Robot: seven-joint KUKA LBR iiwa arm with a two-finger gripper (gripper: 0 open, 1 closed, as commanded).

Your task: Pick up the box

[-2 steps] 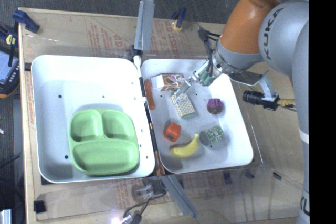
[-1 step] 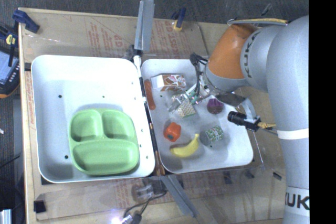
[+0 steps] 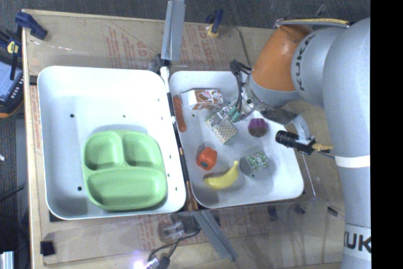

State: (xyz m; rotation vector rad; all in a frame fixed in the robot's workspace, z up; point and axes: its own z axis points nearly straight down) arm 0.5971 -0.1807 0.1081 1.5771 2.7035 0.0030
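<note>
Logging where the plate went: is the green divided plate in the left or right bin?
Left bin: the green divided plate lies flat on the left bin's floor.

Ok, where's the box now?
In the right bin, near its far wall: the box lies left of the gripper, beside the hot dog.

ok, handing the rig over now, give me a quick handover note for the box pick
Hand: low in the right bin, right over the small patterned box; no grasp visible.
Box: lies on the bin floor, mid-bin, at the hand's tip.
Around it: printed packet toward the back, purple item to the right, red pepper, banana and a can at the front.
Left bin: green divided tray.
Done: approach to the box.
Left: confirm grip, lift.
</note>
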